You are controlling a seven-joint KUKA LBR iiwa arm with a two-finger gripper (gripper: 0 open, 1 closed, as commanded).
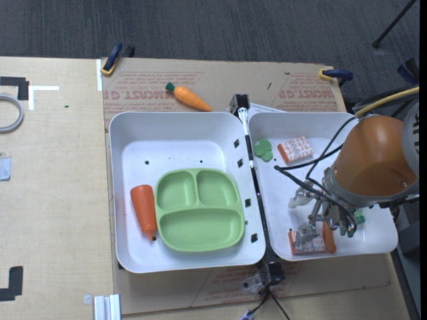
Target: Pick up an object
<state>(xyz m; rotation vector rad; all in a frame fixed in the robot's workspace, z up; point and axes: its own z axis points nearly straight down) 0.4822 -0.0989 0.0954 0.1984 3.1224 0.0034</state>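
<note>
My gripper (312, 224) hangs low over the front of the right bin (280, 195), under the arm's orange band (370, 159). Directly beneath it lies a small orange and grey packet (308, 243) near the bin's front wall, and the gripper looks to be touching or just above it. A small orange piece (329, 236) sits beside the packet. Further back in the same bin lie an orange and white snack box (295, 150) and a green toy (262, 149). Cables and the wrist hide part of the bin floor.
The left bin (121, 179) holds a green divided plate (200, 209) and an orange cylinder (143, 210) at its left. A toy carrot (189, 97) lies on the cardboard behind the bins. Clamps (111, 59) hold the cardboard's back corners.
</note>
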